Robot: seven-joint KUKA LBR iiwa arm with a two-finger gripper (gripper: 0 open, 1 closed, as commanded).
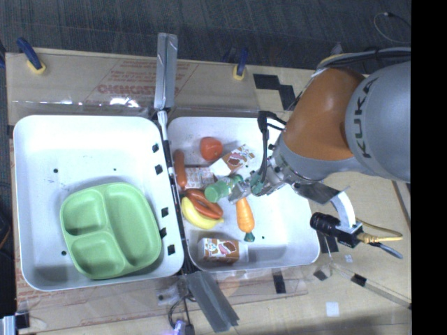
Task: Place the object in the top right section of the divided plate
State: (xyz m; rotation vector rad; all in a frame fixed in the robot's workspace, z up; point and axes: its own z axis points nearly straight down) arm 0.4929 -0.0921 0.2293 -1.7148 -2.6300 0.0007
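Note:
A green divided plate lies in the left bin, toward its front. In the right bin are several toy foods: a red tomato, a carrot, a banana, a hot dog, a brown sausage, a green piece and small printed cartons. My gripper hangs low over the middle of the right bin, just right of the green piece and above the carrot. I see nothing clearly held.
A metal divider runs between the two bins. The large grey and orange arm covers the right bin's right side. Blue clamps sit on the bench's back edge.

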